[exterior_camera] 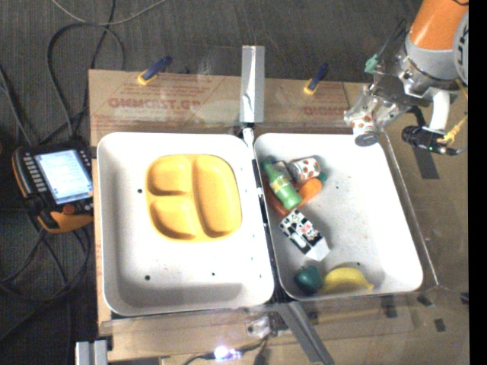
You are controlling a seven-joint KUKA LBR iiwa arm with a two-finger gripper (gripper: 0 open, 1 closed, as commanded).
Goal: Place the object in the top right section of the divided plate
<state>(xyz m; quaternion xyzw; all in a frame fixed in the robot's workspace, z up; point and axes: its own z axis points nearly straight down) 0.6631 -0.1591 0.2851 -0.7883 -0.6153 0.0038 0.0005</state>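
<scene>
This looks like a robotics lab — not a home or a kitchen. The bench is a plain board held by clamps at its far edge, and two white bins sit on it side by side. Loose cables run over dark carpet. A teach pendant with a lit screen lies at the left — typical lab equipment.
</scene>
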